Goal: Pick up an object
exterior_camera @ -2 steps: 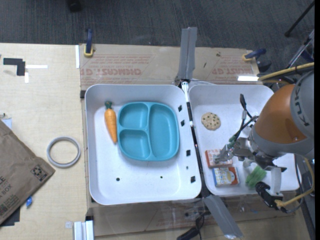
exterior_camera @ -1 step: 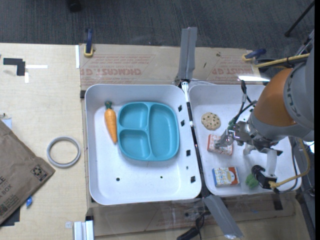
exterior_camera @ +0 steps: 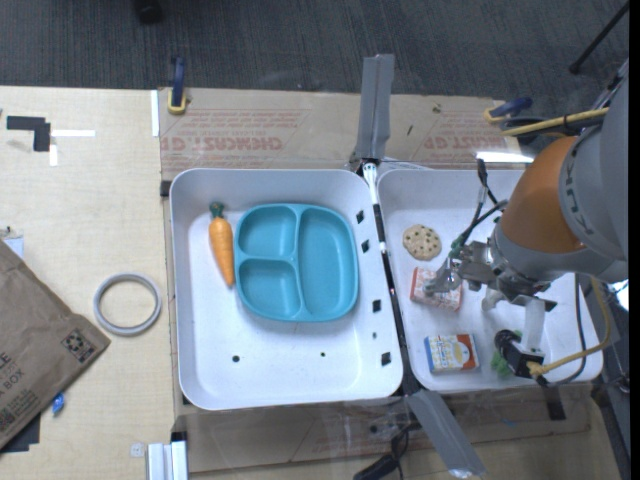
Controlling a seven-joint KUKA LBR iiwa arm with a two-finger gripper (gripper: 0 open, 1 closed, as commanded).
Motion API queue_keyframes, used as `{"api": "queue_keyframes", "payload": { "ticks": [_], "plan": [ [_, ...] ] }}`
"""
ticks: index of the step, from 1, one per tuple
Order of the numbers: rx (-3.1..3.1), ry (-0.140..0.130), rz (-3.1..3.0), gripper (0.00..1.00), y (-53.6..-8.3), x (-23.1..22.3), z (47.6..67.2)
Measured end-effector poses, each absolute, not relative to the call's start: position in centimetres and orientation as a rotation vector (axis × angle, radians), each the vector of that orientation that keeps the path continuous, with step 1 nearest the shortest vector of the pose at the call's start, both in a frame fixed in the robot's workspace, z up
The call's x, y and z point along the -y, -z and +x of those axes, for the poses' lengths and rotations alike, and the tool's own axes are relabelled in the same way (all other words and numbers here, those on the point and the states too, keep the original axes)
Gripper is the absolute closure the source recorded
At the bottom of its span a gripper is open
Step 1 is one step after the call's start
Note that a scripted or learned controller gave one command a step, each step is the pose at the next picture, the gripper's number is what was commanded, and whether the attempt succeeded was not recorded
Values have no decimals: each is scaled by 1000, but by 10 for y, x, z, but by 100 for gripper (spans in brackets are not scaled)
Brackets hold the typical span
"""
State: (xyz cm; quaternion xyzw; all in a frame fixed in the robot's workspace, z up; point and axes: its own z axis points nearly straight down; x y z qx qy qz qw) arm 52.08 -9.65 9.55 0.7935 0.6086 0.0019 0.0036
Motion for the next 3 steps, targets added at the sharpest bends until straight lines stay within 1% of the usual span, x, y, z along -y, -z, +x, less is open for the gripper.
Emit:
{"api": "queue_keyframes", "payload": {
  "ticks": [1, 2, 3],
  "plan": [
    [-1911, -7, 2485, 100, -105, 96, 521],
    [-1911, -7, 2485, 0, -105, 96, 521],
    [-2010, -4, 2409, 0, -96, 96, 541]
  ]
}}
